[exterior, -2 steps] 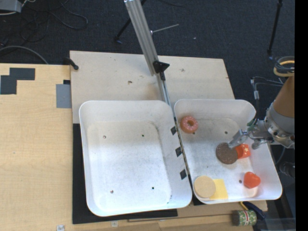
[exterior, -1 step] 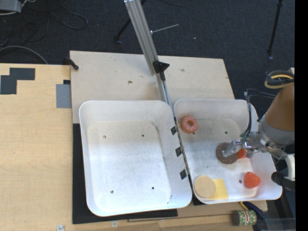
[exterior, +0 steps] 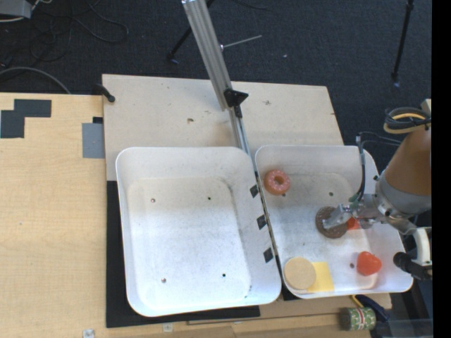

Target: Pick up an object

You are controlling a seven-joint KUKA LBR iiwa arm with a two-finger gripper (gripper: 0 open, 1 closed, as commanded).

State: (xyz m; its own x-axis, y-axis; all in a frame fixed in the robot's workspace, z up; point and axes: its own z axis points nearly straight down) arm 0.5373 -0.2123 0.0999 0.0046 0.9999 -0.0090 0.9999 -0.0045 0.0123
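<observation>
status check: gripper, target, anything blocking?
Gripper low in right bin, at brown disc; grasp unconfirmed. Pink donut, red piece, tan round on yellow block lie apart. Nothing blocking.

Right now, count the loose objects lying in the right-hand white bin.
4, perhaps more under the arm: a pink ring-shaped donut at the far left, a brown disc mid-bin by the gripper, a red rounded piece near right, a tan-and-yellow flat piece near left.

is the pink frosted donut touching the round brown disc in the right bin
Apart. The camera view shows bare white bin floor between the pink frosted donut and the round brown disc.
</observation>
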